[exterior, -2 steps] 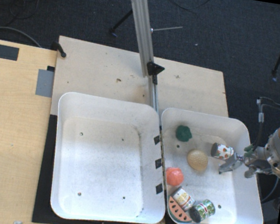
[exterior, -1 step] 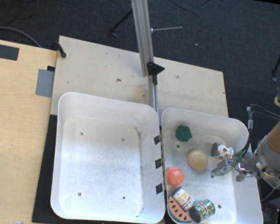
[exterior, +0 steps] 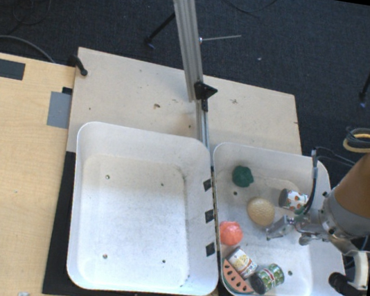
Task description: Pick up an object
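Right bin (exterior: 302,286), gripper (exterior: 283,227) low beside a tan rounded lump (exterior: 261,211).

Nearest: green-labelled can (exterior: 267,278), hard, slick, prone to roll. Farther: orange-red ball (exterior: 230,233), then the tan lump, probably light and slightly yielding; best pinched across its middle. Farthest: dark green blob (exterior: 242,176). Pincer state: cannot tell.

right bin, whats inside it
A green ball, tan ball, red ball, two cans, a watermelon slice and a small toy. The tool covers the floor beneath it.
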